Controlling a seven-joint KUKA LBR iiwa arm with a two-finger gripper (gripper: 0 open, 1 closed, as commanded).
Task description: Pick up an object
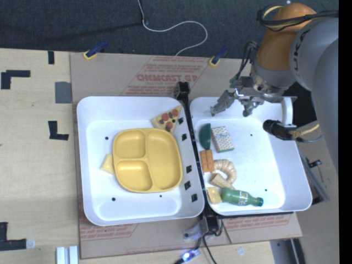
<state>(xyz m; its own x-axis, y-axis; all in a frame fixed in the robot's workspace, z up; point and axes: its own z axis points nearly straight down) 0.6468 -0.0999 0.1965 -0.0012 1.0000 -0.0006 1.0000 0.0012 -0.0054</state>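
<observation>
— Where is the gripper (235,104)?

— Above the far edge of the right bin (278,164), its two fingers spread apart with nothing between them.

— And the things to pick?

— They lie nearer the camera, along that bin's left side: a checked block (221,138) closest to the fingers but well apart from them, a dark green piece (204,136) beside it, then an orange block (206,161), a croissant (224,171) and a green bottle (241,197) lying flat.

— The left bin (93,147)?

— It holds a yellow divided plate (147,159) and a pizza slice (168,119).
</observation>
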